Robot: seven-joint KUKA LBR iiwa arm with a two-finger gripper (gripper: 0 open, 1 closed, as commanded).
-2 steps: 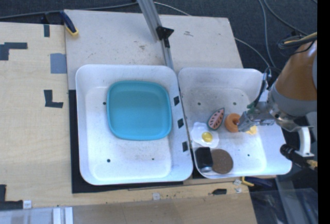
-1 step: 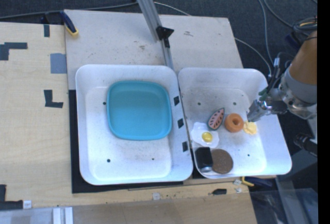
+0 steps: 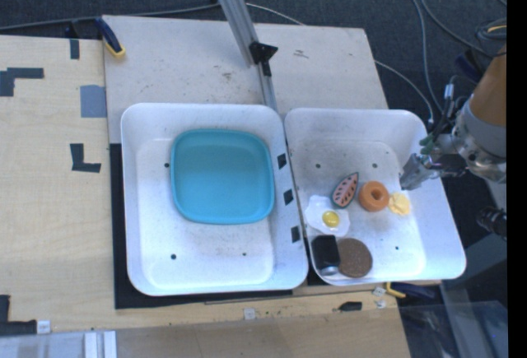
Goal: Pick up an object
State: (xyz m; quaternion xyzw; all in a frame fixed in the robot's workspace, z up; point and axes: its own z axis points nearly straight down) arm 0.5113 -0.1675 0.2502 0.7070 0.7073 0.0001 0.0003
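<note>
Two shallow white bins are seen side by side on the bench [image 3: 329, 60], with the left bin [image 3: 148, 266] holding a square turquoise plate [image 3: 222, 175] that lies flat near its middle. The right bin [image 3: 436, 249] carries a small cluster of toy food in its lower half. A slice-shaped piece with a red and green face [image 3: 345, 190] lies tilted near the centre, and an orange ring-shaped doughnut [image 3: 375, 197] is placed just beside it on the right. A small pale yellow piece [image 3: 399, 204] rests just to the right of the doughnut. A fried egg, white with a yellow yolk [image 3: 329, 218], is found below the slice, near the bin's left wall. Beneath the egg a black block [image 3: 325, 252] is set against the lower left corner, and a round brown disc [image 3: 355, 258] lies touching it on the right. The arm [image 3: 486, 122] is seen reaching in from the right, over the right rim of that bin. The tool [image 3: 413, 175] is held above the bin's right side, near the pale yellow piece and a little above it in the view. Nothing is seen between the fingers, and how far they are parted cannot be told from this angle. A grey metal pole [image 3: 235, 6] is seen slanting across the bench towards the gap between the bins, and a yellow and blue clamp [image 3: 111, 39] is fixed at the bench's upper left corner.
</note>
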